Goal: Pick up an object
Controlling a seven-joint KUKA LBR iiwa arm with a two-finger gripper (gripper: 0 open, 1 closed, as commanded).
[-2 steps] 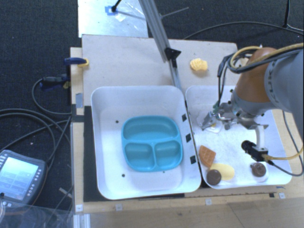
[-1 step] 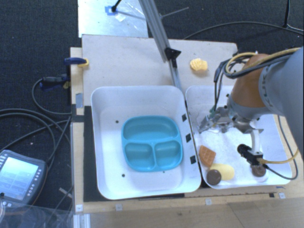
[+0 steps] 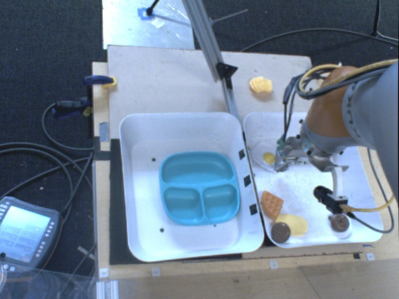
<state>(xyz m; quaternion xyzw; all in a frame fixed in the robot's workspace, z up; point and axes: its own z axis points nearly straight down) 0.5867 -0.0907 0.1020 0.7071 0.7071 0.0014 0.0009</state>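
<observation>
- Dark carpet surrounds a pale bench (image 3: 174, 80), with cables trailing at the left and a teach pendant (image 3: 25, 229) at the lower left
- Two white bins sit side by side on the bench: left bin (image 3: 140, 167) and right bin (image 3: 365, 229), their inner walls touching
- Left bin holds a blue tray (image 3: 199, 187) with three compartments, lying flat near the middle
- A grey pole (image 3: 202, 30) slants down from the top, ending at the seam between the bins
- A yellow shell-shaped toy (image 3: 261, 85) lies on the bench beyond the right bin, outside both bins
- A blue-and-yellow clamp (image 3: 100, 80) grips the bench's left edge
- Arm (image 3: 355, 114) reaches in from the right, its orange band (image 3: 327, 108) above the wrist, over the right bin
- Gripper (image 3: 280, 161) is low in the right bin's near-left part; whether it is open or closed I cannot tell
- A small yellow piece (image 3: 269, 158) lies just beside the gripper on its left; contact cannot be made out
- Toward the bin's front lie a waffle (image 3: 272, 204), a yellow disc (image 3: 295, 225) and a brown disc (image 3: 280, 232), close together, the brown one touching the yellow
- Another brown round piece (image 3: 340, 223) sits at the bin's front right, near a black fitting (image 3: 325, 197) on the arm's cabling
</observation>
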